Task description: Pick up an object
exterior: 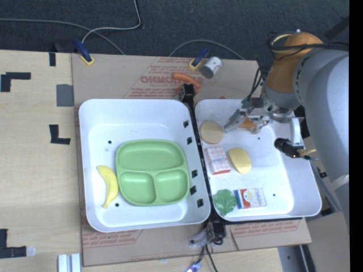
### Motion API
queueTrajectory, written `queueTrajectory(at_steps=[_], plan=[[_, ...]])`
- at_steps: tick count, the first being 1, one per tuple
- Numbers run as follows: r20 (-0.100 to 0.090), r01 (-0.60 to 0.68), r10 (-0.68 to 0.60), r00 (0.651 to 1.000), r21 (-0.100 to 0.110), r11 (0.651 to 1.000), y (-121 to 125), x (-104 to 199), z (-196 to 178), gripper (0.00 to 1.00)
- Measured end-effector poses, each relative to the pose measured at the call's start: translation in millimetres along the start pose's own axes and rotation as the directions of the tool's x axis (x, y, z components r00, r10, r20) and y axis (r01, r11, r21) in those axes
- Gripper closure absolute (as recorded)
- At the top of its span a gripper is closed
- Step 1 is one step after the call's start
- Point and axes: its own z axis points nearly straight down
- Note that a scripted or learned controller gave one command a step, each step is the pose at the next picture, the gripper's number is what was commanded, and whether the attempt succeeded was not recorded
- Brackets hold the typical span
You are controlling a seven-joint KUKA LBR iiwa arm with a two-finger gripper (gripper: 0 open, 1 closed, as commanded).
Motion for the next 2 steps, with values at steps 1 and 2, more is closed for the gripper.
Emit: queueTrajectory(at_steps=[1,2], plan=[[0.002,0.001,-0.001,1.000,-0.014,1.000,-51,-8,6,0.00],[-0.002,0.001,-0.001,1.000,-0.004,1.000,5,36,7,0.00]])
